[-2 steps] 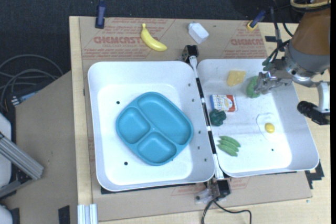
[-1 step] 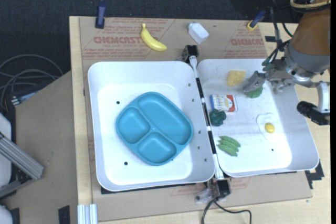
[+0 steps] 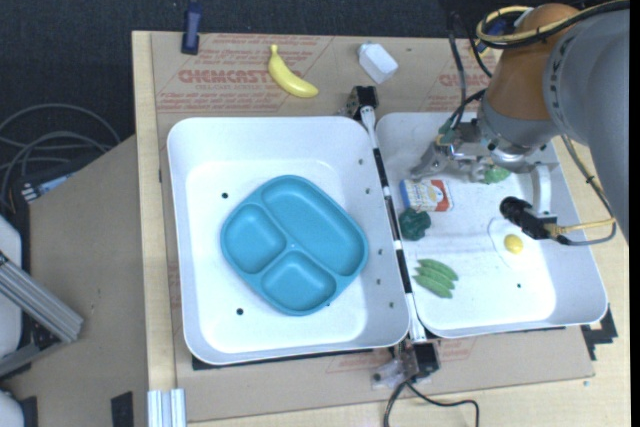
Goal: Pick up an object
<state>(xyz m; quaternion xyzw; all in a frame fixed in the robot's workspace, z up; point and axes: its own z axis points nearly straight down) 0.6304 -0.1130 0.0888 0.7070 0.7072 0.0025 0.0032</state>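
Note:
In the right bin (image 3: 560, 300), my gripper (image 3: 447, 159) hangs low over the far part. Just under it, towards the near side, lies a white and red packet (image 3: 429, 195). A small light green piece (image 3: 496, 175) shows at the gripper's right side; whether it is held is unclear. A dark green lump (image 3: 414, 223) sits by the bin's left wall. Nearer the front lies a green pea pod (image 3: 436, 276). A small yellow object (image 3: 514, 243) rests to the right of the middle.
The left bin (image 3: 200, 165) holds a blue divided plate (image 3: 292, 242). On the bench behind the bins lie a yellow banana (image 3: 290, 75), a white block (image 3: 378, 62) and a small blue item (image 3: 191, 27). The arm covers the right bin's far right corner.

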